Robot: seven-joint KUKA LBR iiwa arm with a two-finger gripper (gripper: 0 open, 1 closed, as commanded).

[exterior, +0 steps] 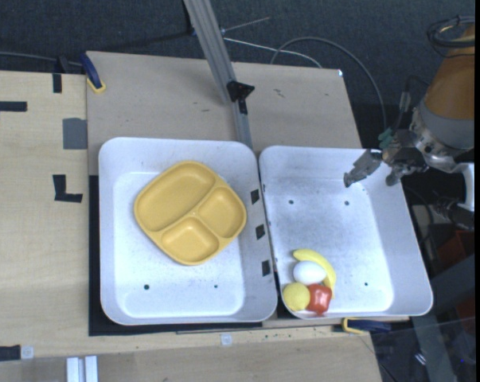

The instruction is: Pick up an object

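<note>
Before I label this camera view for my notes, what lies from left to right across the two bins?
Left white bin → yellow divided plate → right white bin, with the small pile of toy food at its near left corner → gripper over its far right edge.

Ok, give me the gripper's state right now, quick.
Gripper: open, holding nothing, hanging over the upper right part of the right bin, well away from the small objects in that bin's near corner.
</note>
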